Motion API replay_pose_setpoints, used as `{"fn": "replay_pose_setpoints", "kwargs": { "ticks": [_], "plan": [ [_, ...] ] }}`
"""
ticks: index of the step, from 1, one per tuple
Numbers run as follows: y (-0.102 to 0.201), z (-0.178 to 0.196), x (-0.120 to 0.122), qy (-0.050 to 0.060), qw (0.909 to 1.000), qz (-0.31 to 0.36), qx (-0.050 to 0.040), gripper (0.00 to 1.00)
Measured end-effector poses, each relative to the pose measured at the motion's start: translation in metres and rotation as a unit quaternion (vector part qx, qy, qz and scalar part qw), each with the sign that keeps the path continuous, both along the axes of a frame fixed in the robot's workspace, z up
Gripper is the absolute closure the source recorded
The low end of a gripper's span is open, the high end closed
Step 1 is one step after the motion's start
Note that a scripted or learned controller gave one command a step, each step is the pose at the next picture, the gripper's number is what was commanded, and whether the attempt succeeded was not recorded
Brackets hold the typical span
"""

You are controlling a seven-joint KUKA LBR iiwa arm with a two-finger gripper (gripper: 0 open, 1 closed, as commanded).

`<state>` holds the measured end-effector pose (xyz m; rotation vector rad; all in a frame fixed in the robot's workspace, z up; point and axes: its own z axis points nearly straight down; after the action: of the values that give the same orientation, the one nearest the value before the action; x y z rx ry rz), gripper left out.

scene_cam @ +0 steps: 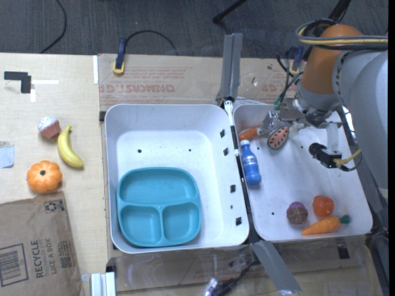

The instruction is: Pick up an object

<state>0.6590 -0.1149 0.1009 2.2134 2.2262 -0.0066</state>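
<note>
In the upper right of the frame, the metal hand [276, 123] clamps a speckled oval object [278, 137] above the glossy right bin [345, 184].

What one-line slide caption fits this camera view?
Gripper poised over right bin near blue bottle; teal tray in left bin.

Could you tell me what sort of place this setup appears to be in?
Most likely a robotics lab's grasping test bench. A robot arm reaches over two white bins, toy food such as a carrot and a banana lies about, and cables trail across grey carpet.
</note>
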Motion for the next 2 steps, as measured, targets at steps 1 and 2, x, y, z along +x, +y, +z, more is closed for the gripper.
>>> {"fn": "replay_pose_setpoints", "kwargs": {
  "ticks": [1, 2],
  "plan": [
    [-0.0004, 0.0094, 0.0003, 0.0, 1.0, 0.001, -0.0013, 1.0],
    [-0.0001, 0.0092, 0.0003, 0.0, 1.0, 0.001, -0.0012, 0.0]
  ]
}}
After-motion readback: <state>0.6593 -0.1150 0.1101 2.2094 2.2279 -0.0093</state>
